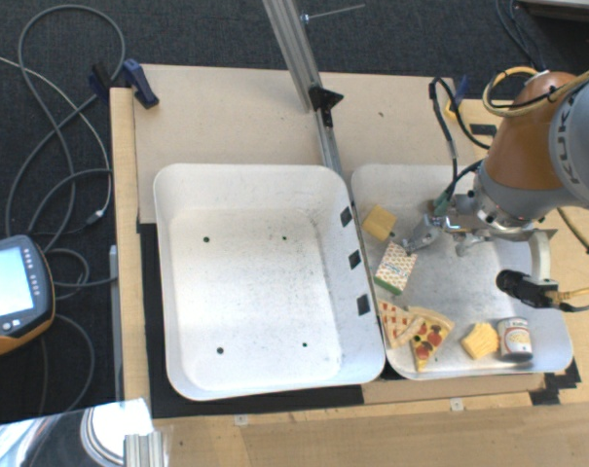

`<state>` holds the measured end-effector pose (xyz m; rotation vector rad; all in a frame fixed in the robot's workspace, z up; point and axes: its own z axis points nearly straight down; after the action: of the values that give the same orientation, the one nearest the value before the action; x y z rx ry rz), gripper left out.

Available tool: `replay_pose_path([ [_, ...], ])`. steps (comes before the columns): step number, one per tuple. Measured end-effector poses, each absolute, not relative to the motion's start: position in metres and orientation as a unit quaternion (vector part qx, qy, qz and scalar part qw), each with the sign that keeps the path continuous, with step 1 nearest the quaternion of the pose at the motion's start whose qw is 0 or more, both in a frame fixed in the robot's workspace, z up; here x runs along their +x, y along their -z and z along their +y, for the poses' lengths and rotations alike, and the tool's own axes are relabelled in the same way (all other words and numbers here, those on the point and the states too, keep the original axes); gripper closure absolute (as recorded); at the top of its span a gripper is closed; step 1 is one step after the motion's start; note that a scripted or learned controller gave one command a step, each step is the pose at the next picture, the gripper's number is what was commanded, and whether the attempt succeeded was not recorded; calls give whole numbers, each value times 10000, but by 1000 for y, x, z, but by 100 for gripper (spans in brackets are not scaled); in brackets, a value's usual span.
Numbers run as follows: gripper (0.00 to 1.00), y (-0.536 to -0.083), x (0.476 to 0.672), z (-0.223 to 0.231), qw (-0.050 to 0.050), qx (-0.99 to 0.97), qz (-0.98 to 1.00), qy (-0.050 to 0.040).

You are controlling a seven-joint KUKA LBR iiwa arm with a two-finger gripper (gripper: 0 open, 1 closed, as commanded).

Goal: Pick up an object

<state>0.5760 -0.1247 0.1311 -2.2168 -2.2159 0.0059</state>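
pizza slice (418,334) at right bin (557,358) front edge, cheese block (480,341) and small can (515,338) beside it | patterned packet (395,266) lain just below-left of hand (423,235) | hand state: cannot be told, nothing seen held

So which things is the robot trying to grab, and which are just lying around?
For the job:
gripper
yellow block
patterned card
pizza slice
cheese wedge
small can

Just lying about:
left bin
cables
handheld screen
blue clamp
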Motion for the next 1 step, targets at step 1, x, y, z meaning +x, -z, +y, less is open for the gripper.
replay_pose_path([
  [1,0,-94,577,-124,13,-7074,-7068,7],
])
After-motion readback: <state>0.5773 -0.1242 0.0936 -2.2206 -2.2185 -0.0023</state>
